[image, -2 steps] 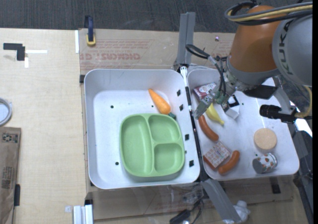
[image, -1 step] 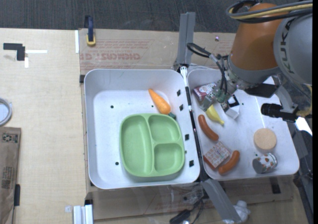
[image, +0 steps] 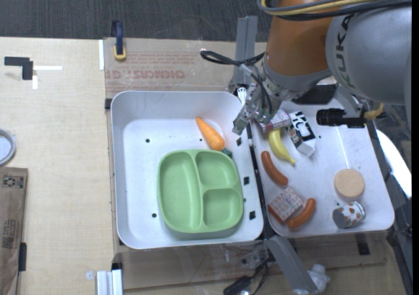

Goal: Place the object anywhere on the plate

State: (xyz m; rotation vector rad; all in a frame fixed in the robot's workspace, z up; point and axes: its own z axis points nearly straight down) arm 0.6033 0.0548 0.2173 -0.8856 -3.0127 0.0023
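Carrot (image: 210, 133), one in number, lies in the left bin (image: 131, 156) at about one o'clock from the green plate (image: 200, 190), its lower end just beside the plate's upper rim and not on the plate. Gripper (image: 252, 115) hangs over the divide between the two bins, at three o'clock from the carrot; its tips are partly lost against clutter, and whether they are spread or pressed together cannot be told. Nothing is seen between them. Arm (image: 340, 32) hides the upper part of the right bin (image: 373, 156). Counted there: two sausages (image: 275, 168), one banana (image: 280, 145), one patterned box (image: 285, 204), one round wooden-topped item (image: 349, 184). Small item at five o'clock is indistinct.
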